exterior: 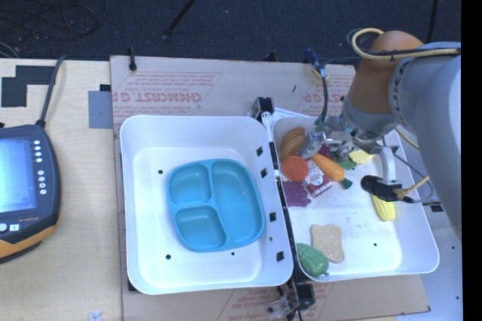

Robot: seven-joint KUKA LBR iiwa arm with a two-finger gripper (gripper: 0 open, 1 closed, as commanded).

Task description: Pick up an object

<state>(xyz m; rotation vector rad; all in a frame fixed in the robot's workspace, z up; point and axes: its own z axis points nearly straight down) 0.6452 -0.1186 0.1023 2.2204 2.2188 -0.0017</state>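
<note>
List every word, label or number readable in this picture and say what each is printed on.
"CHEMCRZT. G..." roughly, in red, upside down and blurred, on the cardboard sheet behind the bins; the spelling is uncertain.
More red print on the cardboard's front edge: too blurred to read.
Handheld pendant's screen: too small to read.

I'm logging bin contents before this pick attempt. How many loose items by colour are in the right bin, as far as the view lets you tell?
Orange or red: 2, carrot, tomato
Yellow: 2, corn, small piece
Green: 1
Purple: 1
Tan: 2, bread slice, bun
Total: 8; the cluster under the gripper may hide more.
</note>
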